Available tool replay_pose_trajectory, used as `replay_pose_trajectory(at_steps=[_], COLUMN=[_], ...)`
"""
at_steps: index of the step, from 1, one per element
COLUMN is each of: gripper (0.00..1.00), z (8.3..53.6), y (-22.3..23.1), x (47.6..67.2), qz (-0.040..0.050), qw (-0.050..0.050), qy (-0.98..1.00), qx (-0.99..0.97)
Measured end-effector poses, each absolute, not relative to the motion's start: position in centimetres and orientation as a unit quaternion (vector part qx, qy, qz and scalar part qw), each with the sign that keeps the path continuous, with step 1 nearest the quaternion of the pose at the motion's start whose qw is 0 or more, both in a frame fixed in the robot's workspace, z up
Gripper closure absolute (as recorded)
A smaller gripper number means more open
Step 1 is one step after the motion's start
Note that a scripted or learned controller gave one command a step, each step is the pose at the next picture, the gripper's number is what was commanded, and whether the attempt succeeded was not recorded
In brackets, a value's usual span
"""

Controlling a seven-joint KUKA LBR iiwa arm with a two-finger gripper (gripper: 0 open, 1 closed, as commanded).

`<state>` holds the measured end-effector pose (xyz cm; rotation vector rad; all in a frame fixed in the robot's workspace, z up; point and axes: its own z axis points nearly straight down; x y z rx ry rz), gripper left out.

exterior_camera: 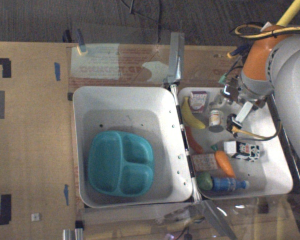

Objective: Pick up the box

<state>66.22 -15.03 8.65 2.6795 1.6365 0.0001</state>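
The right bin [277,181] holds three box-like things. A small purple and white box [198,102] stands at its far left corner. A flat brown box [204,161] lies near the left wall. A white box with black patches [247,151] lies in the middle. My gripper [220,102] hangs over the far part of this bin, just right of the purple box and above a small pale cup [216,120]. Nothing is visibly held in it.
A yellow banana [192,118] and a red pepper [193,140] lie along the right bin's left wall. A carrot [224,163], a green ball [205,181] and a blue bottle [229,185] crowd its near side. The left bin [85,104] holds a teal divided plate [121,163].
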Motion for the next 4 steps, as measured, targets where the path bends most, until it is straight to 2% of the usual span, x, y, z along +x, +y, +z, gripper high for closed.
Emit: replay_pose_trajectory(at_steps=[1, 2, 3, 4], gripper=[1.00, 1.00, 1.00, 1.00], z=[9.9, 21.6, 9.4, 24.8], y=[-14.9, -17.2, -12.6, -7.8], x=[66.4, 66.7, 64.9, 61.1], qz=[0.0003, 0.0001, 0.0004, 0.0001], qw=[0.004, 0.001, 0.000, 0.000], qy=[0.524, 0.373, 0.407, 0.465], qx=[0.852, 0.928, 0.914, 0.885])
